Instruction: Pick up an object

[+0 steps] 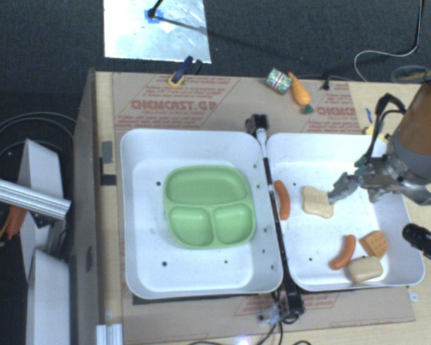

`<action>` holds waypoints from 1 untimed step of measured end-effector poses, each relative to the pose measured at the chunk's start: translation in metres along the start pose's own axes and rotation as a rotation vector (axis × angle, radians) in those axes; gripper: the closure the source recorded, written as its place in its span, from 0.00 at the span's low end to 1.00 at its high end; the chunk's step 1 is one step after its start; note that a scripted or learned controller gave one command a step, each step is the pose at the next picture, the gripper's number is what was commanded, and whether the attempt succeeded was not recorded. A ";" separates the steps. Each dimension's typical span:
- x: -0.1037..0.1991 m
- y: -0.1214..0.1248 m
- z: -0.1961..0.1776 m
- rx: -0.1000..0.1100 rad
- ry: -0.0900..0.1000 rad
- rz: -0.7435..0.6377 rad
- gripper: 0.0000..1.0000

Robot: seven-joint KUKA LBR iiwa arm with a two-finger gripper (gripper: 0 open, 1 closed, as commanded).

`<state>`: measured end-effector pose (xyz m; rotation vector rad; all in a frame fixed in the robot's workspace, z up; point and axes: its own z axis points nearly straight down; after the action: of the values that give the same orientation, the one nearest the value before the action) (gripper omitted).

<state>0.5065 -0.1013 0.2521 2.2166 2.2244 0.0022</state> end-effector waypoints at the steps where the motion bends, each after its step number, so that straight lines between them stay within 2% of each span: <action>1: -0.053 -0.002 0.080 0.003 0.000 0.003 0.00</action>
<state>0.5047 -0.1543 0.1719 2.2218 2.2222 -0.0021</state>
